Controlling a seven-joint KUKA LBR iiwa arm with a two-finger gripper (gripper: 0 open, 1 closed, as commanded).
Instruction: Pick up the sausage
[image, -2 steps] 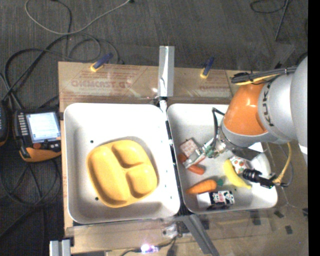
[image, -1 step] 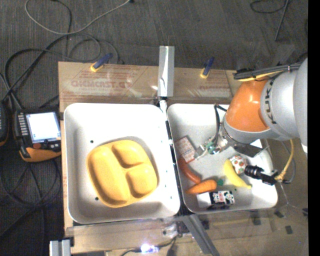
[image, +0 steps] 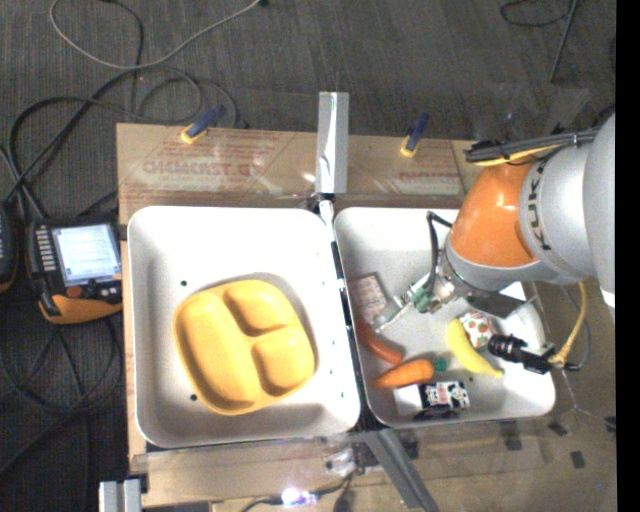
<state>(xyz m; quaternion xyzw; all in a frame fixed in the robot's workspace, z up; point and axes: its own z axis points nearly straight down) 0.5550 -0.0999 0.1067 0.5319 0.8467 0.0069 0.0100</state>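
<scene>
The sausage is a short reddish-brown piece lying at a slant near the left wall of the right bin. My gripper reaches down from the orange-banded wrist and hangs just above and slightly right of the sausage's upper end. Nothing can be seen held in it. Whether the tip touches the sausage is unclear.
An orange carrot lies right below the sausage, almost touching it. A banana, a small dark carton, a spotted white item and a flat packet share the right bin. The left bin holds a yellow divided plate.
</scene>
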